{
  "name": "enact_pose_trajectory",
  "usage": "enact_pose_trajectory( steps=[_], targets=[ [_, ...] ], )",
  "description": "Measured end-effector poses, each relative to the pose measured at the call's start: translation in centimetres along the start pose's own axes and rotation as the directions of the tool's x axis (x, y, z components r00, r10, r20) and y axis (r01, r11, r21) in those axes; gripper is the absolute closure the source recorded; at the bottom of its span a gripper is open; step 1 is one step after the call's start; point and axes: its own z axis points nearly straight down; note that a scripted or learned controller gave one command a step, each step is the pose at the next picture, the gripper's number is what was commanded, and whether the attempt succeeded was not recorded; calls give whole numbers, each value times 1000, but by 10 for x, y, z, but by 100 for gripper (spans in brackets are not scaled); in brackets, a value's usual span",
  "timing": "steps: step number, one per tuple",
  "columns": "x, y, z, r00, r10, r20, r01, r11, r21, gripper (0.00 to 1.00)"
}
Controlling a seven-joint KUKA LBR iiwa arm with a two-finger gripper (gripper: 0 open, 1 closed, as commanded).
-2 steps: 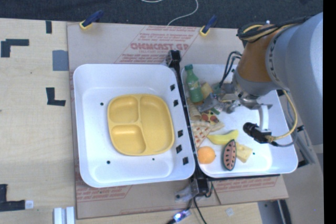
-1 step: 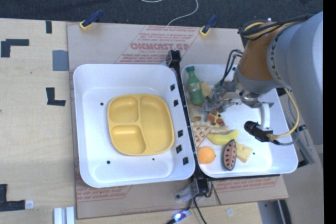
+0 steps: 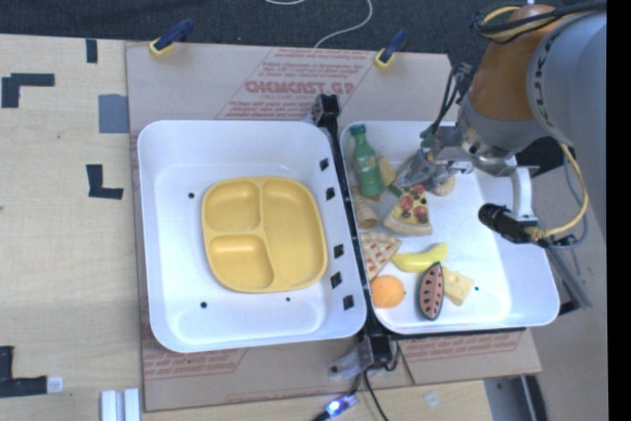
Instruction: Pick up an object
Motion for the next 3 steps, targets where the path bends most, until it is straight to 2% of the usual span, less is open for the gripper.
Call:
enact_pose_trajectory(
  steps=[1,2,3],
  targets=[
    [3,0,-43,1000,-1,-1,1,1000,1,100],
    [4,1,-68,1000,0,-1,0,1000,3,100],
    [55,-28,-76,1000,-4,-3,4,1000,7,100]
  ],
)
